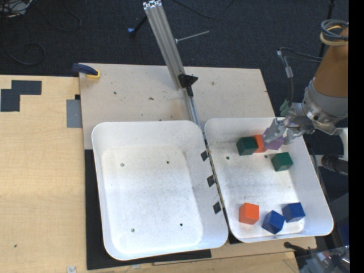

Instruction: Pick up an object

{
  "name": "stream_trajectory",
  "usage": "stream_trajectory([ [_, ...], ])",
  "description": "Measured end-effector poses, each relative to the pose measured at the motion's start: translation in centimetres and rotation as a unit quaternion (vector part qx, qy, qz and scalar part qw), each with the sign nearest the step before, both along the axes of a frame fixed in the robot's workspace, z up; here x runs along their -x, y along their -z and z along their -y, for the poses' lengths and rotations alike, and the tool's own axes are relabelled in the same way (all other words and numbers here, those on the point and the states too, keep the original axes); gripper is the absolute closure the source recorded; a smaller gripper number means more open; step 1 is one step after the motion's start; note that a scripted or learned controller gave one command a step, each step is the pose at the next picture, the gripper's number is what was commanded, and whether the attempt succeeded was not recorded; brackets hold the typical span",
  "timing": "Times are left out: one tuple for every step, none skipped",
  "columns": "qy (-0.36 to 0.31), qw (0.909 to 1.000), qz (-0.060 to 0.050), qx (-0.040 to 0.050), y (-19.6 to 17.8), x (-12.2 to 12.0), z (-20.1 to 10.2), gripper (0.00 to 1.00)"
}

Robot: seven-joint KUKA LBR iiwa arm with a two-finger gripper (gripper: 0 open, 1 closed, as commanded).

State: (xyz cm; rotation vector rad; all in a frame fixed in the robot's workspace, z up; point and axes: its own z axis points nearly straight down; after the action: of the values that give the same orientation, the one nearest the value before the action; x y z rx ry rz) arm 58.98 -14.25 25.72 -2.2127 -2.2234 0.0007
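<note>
Blocks sit nearest the camera, along the near edge of the right bin (324, 218): an orange cube (248, 213) to the left, then a blue cube (273, 221) and a second blue cube (293, 211) just beside each other, close to the bin's near rim. The left bin (114, 147) lies alongside on the table (136, 92), its white floor speckled with small dark marks. Between the two bins, three small black tabs (209, 180) stand in a row along the shared edge.

Further back in the right bin, a green cube (281, 161) lies on its own, tilted a little. Beyond it and to the left, another green cube (246, 145) touches an orange block (259, 143), and a purple block (275, 143) lies just right of that one. The gripper (277, 132) is down over this far cluster, right at the purple block. Whether its grasp is released or clenched cannot be told, nor whether the purple block is gripped. The arm (330, 78) reaches in from the right, its orange band above the grey wrist.

Farther still, a slanted aluminium bar (165, 41) rises from the table behind the bins. A small blue and yellow object (86, 70) lies at the table's far left corner.
</note>
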Motion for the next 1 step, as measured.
stream_trajectory([
  [0.0, 1.0, -0.001, -0.0001, -0.39, 0.19, -5.09, 1.0],
])
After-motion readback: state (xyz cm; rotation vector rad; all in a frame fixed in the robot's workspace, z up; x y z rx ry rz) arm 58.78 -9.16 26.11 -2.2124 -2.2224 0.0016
